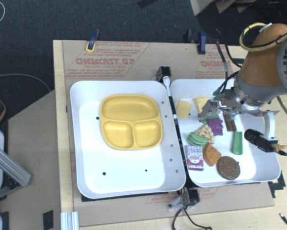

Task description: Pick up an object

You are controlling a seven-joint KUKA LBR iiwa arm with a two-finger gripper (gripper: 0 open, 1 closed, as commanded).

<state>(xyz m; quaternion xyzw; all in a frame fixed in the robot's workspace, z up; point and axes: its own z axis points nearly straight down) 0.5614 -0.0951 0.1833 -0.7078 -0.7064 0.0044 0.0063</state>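
Note:
My gripper (214, 112) hangs over the upper middle of the right bin (265, 169), below the orange and grey arm. It sits just above a purple grape-like toy (215, 126) and beside a small yellow wedge (200, 103). Around it lie a pale yellow cheese piece (183, 109), a green striped toy (197, 138), a tan biscuit (211, 154), a round brown cookie (228, 167), a green stick (237, 143), a dark brown piece (230, 124) and a small pink box (194, 157). I see nothing held by the gripper.
The left bin (86, 143) holds a yellow divided plate (132, 120). A black divider strip (172, 111) runs between the bins. A black cylinder (259, 140) on the arm sticks out over the right bin's right side. Blue clamps (91, 41) hold the board's far edge.

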